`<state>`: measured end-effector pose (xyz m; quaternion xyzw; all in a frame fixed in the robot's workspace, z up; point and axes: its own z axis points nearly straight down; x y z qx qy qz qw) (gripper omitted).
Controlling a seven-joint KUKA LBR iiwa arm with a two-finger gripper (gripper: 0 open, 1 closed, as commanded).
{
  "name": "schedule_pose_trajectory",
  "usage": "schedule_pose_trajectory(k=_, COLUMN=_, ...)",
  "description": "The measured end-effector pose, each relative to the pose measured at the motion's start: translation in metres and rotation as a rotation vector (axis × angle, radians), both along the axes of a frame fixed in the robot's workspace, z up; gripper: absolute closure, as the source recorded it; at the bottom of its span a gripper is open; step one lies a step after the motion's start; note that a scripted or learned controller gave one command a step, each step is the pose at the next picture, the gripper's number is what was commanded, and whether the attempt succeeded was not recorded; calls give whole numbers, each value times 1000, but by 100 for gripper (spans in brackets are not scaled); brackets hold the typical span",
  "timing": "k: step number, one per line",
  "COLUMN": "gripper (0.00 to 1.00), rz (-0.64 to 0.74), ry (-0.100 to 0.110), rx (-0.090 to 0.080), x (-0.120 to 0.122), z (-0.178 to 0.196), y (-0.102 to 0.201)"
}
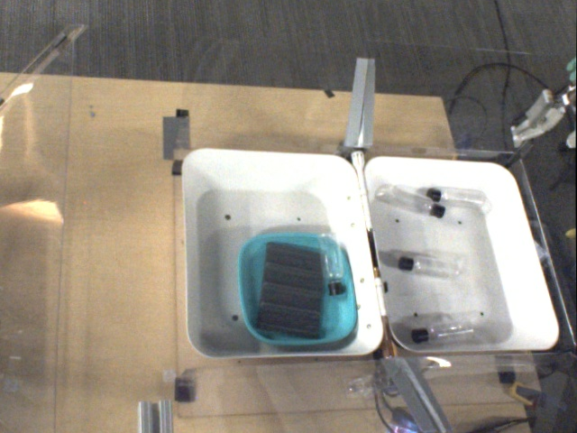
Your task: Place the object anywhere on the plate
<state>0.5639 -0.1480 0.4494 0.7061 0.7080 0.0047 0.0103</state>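
One clear tube (333, 267) on teal plate (246, 282), apparently lying near-to-far, black cap nearward.

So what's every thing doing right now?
Teal plate: in the left bin, holding a dark ridged block.
Tube on plate: lying along the plate's right edge, black cap nearest.
Four tubes: lying flat, capped, in the right bin.
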Motion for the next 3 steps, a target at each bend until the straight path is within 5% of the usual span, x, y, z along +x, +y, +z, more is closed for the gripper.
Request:
schedule_pose_trajectory(k=1, gripper=0, rz=153, ry=12, rx=0, x=-46, z=-13, y=-58)
schedule_pose_trajectory(k=2, gripper=100, rz=161, ry=2, rx=-6, x=-43, z=0, y=-57)
schedule_pose_trajectory(k=3, gripper=0, rz=161, ry=2, rx=-5, x=-43, z=0, y=-57)
